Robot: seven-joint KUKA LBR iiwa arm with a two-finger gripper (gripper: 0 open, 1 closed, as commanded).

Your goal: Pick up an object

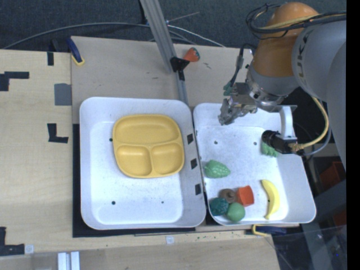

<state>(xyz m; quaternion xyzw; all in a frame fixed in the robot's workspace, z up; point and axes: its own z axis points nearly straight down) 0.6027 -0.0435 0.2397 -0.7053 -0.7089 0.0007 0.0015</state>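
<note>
Bins sit side by side on the bench, seen from the overhead camera. The left bin [93, 151] holds a yellow divided tray [149, 145], lying flat and roughly central, which looks like a drop-off place rather than something to grasp. The right bin [298, 207] carries the small toy pieces, most of them crowded toward its near edge: a pale green leafy piece [216, 169] stands alone near the bin's left wall, while a brown ring [228, 194], an orange-red block [246, 196], a dark teal lump [219, 207] and a green ball [236, 212] touch or nearly touch one another. A banana [271, 198] lies just to their right, and another green piece [269, 148] rests against the far right wall.

The gripper [232, 112] hangs over the far left corner of the right bin, well apart from every piece. Nothing lies between its fingers; whether they are spread or closed I cannot tell from this slant. Judging by that position, no object has been picked yet, and the lone leafy piece seems the easiest target since it has free space around it.

No brand, label or legible writing appears on any item.
</note>
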